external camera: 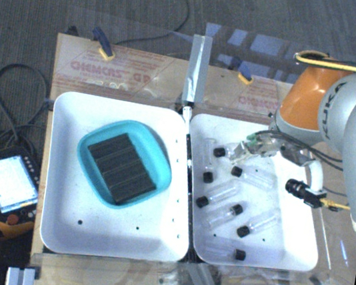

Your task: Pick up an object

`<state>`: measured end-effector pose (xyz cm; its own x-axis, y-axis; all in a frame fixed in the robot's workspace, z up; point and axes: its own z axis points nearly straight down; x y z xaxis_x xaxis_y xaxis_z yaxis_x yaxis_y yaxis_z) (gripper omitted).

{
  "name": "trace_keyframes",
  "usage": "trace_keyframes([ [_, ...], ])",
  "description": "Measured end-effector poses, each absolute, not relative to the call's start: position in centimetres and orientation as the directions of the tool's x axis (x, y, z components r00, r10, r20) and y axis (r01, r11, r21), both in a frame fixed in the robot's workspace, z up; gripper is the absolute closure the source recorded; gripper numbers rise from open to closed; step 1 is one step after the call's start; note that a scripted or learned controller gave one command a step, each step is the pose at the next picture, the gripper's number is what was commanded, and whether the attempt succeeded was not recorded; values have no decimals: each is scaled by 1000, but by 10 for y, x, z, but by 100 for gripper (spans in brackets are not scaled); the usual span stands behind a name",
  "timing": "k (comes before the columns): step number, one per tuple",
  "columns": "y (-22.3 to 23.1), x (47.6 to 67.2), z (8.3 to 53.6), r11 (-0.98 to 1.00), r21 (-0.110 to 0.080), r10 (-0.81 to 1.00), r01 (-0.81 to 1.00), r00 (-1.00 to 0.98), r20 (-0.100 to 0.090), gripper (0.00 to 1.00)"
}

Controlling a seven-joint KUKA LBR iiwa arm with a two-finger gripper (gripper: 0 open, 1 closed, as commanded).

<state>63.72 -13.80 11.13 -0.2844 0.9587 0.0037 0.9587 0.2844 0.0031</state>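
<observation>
Several clear plastic vials with black caps lie scattered in the right bin (301, 257); one vial (218, 197) lies near the bin's middle and another (254, 223) lower right. A loose black cap (239, 254) rests near the front wall. My gripper (253, 146) reaches in from the right and hangs over the bin's far part, close above a vial (229, 151) by the back wall. The orange band of the arm (306, 102) sits above it. In the left bin (57, 220) lies a blue dish (127, 162) carrying a black ribbed block (122, 167).
A teach pendant (0, 186) with a lit screen lies on the floor at the left, with its cable looping behind it. A metal divider post (196, 67) stands between the bins at the back. Two blue clamps (104, 43) hold the board's far edge.
</observation>
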Motion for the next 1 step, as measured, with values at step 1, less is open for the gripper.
trace_keyframes([
  [1, -138, 637, 111, 285, 3, 959, 959, -285, 3, 0],
])
